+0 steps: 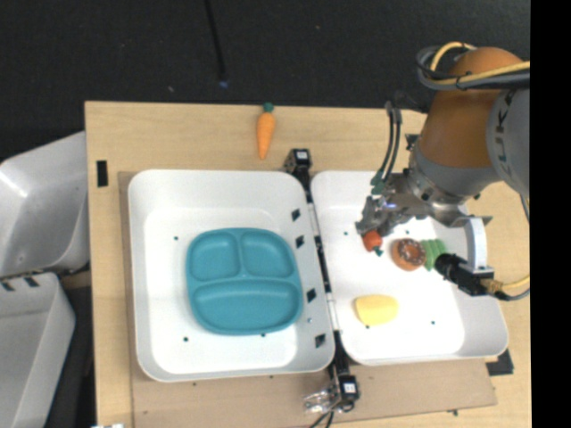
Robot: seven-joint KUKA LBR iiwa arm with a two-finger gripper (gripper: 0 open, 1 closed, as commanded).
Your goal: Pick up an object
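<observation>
My gripper (373, 228) hangs over the upper middle of the right bin (477, 333), reaching in from the right. A small red-orange object (371, 240) sits right at its tip; whether it is held is hidden by the wrist. Just to the right lies a round brown item (409, 253) with a green piece (433, 255) beside it. A yellow lemon-like object (376, 309) rests lower in the same bin, apart from the gripper.
The left bin (147, 328) holds a teal divided plate (242, 280). An orange carrot (265, 132) lies on the wooden bench (178, 132) behind the bins. Black clips (297, 160) mark the seam between the bins. A cable and black connector (464, 275) trail off the wrist.
</observation>
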